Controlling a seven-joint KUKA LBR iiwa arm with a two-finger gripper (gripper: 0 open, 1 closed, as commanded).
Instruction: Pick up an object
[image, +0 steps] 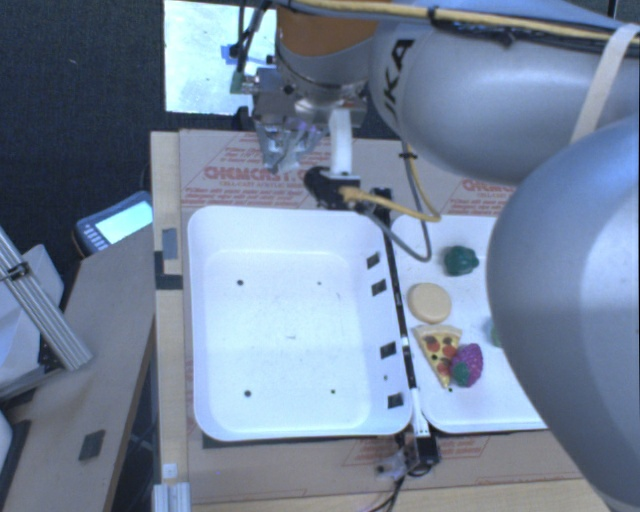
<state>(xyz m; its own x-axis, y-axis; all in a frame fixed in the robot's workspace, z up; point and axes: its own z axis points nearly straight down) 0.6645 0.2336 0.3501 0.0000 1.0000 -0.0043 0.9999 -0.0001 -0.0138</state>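
My gripper (290, 150) hangs at the top centre of the frame, above the far edge of the left bin (215, 330). In the right bin (500, 405), at right, lie a green toy (461, 260), a tan disc (430, 301), a pizza slice (438, 348) and purple grapes (468, 364).

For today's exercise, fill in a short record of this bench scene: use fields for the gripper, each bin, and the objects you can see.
gripper: gripper above the bench's far edge, beyond the left bin, nothing visibly in it
left bin: left bin white, shallow
right bin: right bin partly covered by the arm
objects in right bin: green object, tan round disc, pizza slice, purple object
touching: pizza slice and purple object
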